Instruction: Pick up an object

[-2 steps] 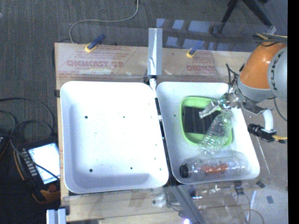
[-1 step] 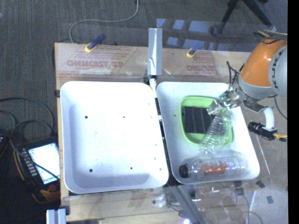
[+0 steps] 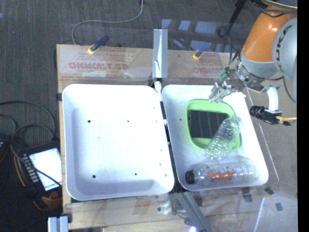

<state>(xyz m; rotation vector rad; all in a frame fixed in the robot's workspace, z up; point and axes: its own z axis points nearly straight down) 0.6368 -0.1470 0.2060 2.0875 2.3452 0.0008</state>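
Tool (image 3: 221, 92), grip state unclear, above green square dish (image 3: 210, 127); crinkled clear bottle (image 3: 224, 138) overlaps it

Crumpled bottle (image 3: 223, 138) seemingly overlapping tray (image 3: 194, 129)

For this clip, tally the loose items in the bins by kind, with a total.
Clear plastic bottles: 2, one crumpled lying partly over the container, one with a dark cap along the near wall of the right bin.
Green containers: 1, dark inside.
Total: 3, all in the right bin.
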